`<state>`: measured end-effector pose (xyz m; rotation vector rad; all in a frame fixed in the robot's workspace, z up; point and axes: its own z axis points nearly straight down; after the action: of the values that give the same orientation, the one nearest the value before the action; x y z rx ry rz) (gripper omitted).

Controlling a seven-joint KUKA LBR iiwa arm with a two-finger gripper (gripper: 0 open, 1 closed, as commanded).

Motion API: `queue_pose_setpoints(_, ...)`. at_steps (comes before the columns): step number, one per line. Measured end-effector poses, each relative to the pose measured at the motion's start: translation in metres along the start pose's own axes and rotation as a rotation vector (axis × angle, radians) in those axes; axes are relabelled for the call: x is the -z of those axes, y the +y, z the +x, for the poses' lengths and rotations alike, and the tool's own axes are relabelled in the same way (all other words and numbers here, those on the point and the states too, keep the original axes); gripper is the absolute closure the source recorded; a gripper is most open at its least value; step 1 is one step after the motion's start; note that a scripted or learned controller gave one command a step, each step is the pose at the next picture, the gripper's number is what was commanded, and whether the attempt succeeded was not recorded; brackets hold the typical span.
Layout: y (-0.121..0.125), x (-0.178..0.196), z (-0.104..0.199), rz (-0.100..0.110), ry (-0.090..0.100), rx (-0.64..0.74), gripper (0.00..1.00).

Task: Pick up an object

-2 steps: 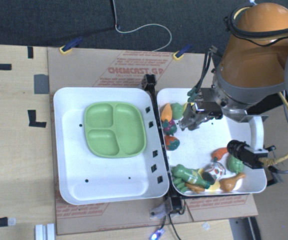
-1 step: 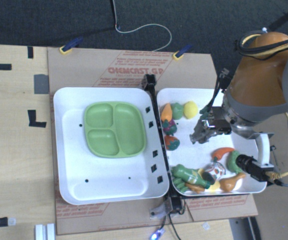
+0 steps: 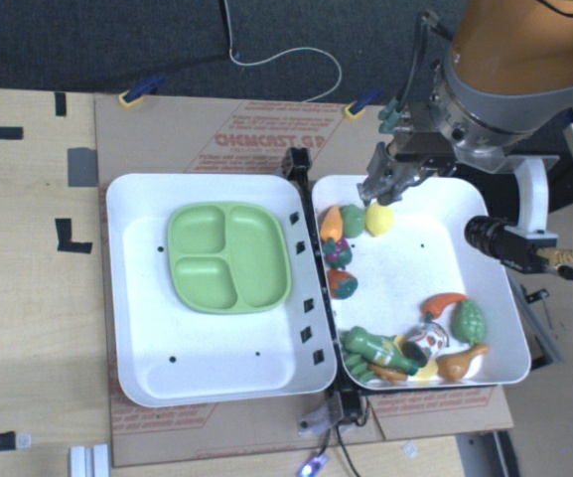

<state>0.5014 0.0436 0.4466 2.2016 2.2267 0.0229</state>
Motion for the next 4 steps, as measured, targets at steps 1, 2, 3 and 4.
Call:
queue_pose_setpoints(1,0.027,0.093,0.058,0.006,-0.001,-0.004,1.0)
queue_pose_setpoints(2,0.016,0.078,0.099,0.02,-0.003,-0.007,1.0)
queue_pose_setpoints(3,-0.021,-0.045,0.028,0.033,-0.007,-0.017,1.0)
queue_pose_setpoints(4,-0.019,-0.081,0.085,0.025,-0.004,-0.005,1.0)
